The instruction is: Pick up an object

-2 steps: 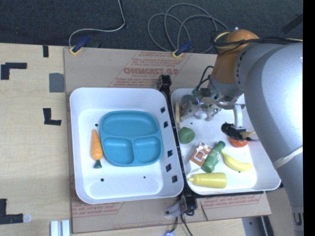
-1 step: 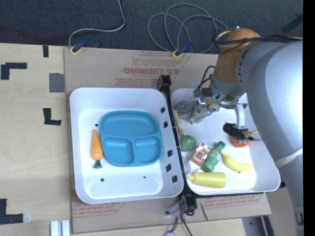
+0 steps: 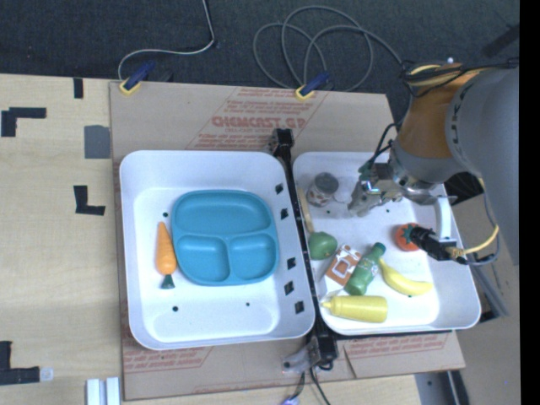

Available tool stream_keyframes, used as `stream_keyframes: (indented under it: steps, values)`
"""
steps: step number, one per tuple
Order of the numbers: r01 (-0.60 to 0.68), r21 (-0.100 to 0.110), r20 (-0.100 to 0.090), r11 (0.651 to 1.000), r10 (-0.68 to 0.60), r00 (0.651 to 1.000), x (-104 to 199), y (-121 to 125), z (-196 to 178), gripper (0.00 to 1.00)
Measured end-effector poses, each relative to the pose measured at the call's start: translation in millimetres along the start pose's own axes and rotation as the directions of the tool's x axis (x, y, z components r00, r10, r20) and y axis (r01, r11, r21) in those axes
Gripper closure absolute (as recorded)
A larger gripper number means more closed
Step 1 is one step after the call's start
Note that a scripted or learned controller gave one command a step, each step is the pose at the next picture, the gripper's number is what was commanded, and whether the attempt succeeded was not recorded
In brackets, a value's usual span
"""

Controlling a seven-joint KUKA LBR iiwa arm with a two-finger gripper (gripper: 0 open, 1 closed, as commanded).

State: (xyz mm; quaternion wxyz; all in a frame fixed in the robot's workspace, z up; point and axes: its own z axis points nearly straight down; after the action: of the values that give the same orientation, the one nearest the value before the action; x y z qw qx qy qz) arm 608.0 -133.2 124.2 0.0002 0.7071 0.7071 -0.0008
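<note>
The gripper (image 3: 364,199) hangs over the top of the right bin (image 3: 460,315) with nothing between its narrowly spread fingers (the approach step, by my reading), and next must descend onto the small can (image 3: 323,187) just beside it.

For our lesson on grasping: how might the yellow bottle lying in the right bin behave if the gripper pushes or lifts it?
The yellow bottle lies on its side, so its rounded body would probably roll when nudged. It looks like smooth plastic, so it may slip between narrow fingers. It touches the green bottle, which would likely shift too.
</note>
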Motion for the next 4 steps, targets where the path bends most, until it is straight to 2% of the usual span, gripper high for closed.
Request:
stream_keyframes:
  steps: [1,2,3,4]
  values:
    - [0.0,0.001,-0.001,1.0,0.0,1.0,0,0,0,0.0]
    - [-0.001,0.002,0.0,1.0,0.001,1.0,-64,-24,26,0.0]
    - [0.002,-0.003,0.0,1.0,-0.002,1.0,-84,34,-13,0.0]
    - [0.0,-0.002,0.0,1.0,0.0,1.0,-91,-30,38,0.0]
